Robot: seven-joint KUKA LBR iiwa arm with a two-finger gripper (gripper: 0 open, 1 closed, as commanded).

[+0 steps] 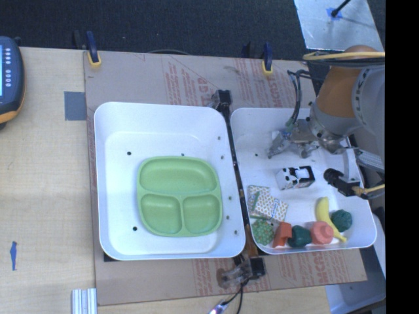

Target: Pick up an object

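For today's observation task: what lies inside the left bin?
A green plate with three compartments lies in the left bin. The bin floor beneath the plate is covered.

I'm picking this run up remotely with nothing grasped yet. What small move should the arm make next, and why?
Probably shift the gripper toward the near side of the right bin and lower it over the black-and-white toy. The gripper hangs over the bin's far end, above bare floor, while that toy lies apart from the crowded pile along the near wall, so it looks easiest to grasp.
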